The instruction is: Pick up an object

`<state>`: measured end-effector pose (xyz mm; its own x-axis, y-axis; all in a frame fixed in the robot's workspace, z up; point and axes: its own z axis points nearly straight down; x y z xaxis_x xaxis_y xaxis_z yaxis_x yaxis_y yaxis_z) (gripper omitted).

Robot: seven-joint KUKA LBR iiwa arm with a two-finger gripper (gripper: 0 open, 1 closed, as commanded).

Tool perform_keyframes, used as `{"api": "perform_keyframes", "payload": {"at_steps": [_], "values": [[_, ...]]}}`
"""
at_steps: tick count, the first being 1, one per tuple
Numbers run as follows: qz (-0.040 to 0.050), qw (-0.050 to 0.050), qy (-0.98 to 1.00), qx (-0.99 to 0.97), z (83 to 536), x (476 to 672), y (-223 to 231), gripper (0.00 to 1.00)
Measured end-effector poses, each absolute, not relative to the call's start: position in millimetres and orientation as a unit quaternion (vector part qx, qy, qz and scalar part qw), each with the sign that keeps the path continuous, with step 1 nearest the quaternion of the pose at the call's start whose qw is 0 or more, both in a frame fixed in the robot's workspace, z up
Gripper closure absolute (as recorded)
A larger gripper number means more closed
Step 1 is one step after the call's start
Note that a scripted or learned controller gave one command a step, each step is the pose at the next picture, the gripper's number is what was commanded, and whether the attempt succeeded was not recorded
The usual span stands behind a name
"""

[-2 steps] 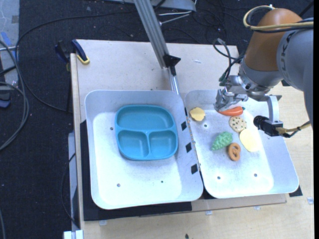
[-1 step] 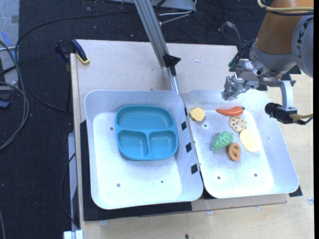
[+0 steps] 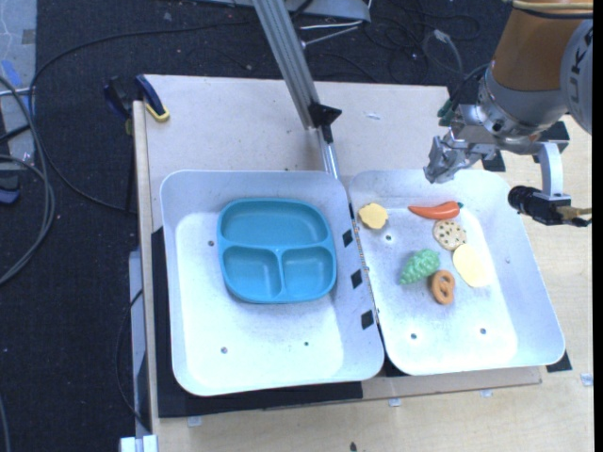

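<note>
While the end effector (image 3: 443, 166) hangs above the far rim of the right bin (image 3: 528, 332), just beyond the orange carrot (image 3: 434, 211), nothing sits between its tips, and whether they are spread or pressed together I cannot tell from this slanted view; the grey arm with its orange band (image 3: 537, 36) leans in over that bin's far right corner, which suits a descent onto the cluster below. The candidates all lie near the carrot: a yellow piece (image 3: 373, 217) to its left, a speckled cookie (image 3: 450, 234) just on its near side, a green broccoli-like toy (image 3: 419, 266) and a pale yellow lemon shape (image 3: 471, 265) nearer the camera, and a small orange ring (image 3: 442, 288) nearest; they sit close together, so a clean grasp probably calls for the carrot, being closest. Left of it, a blue divided plate (image 3: 278, 250) lies in the left bin (image 3: 188, 347) on the tabletop (image 3: 226, 121).
</note>
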<state>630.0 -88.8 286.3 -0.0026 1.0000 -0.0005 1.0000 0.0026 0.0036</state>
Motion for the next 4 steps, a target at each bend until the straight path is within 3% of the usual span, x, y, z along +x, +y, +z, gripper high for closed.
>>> {"api": "perform_keyframes", "payload": {"at_steps": [3,4], "values": [[-0.0007,-0.001,0.71,0.705,254,582.5,57,1.0],[-0.0013,-0.001,0.709,0.705,247,551.1,90,1.0]]}}
